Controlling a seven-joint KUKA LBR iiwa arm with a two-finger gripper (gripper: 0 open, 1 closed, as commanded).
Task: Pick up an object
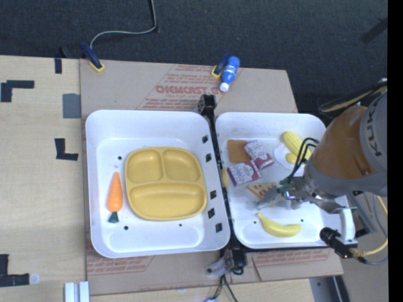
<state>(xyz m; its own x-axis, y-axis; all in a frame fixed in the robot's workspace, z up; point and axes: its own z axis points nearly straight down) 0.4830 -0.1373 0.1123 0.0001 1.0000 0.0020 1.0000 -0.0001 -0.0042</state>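
The arm (349, 150) rises closest to my camera, a grey bulk with its orange band, coming in from three o'clock and bending down over the right bin (315, 241). Its wrist points toward nine o'clock, low over the bin floor, and the claw (269, 197) reaches into the clutter near the bin's middle. The metal fingers blur into the items under them, so I cannot tell how far the claw is open, nor whether it has hold of anything.

In that bin, a banana (278, 226) lies at about six o'clock from the claw, just beside it but apart. A piece of corn (291, 143) sits at one o'clock, near the arm's elbow. At eleven o'clock from the claw are a brown flat piece (236, 150), a small white packet (256, 150) with red marks and a purplish packet (241, 172); their print is too small for me to read. A reddish waffle-like piece (259, 188) lies touching or just under the claw tip.

The left bin (101, 168) holds a yellow divided plate (165, 182) in its middle and a toy carrot (114, 195) at the plate's nine o'clock, tip pointing to twelve.

The cardboard (182, 87) under the bins reads "CHEMCAST" in red. On the grey arm housing I make out the letters "KU" at the frame's three o'clock edge. A blue and white bottle (228, 73) lies at twelve o'clock of the bins.
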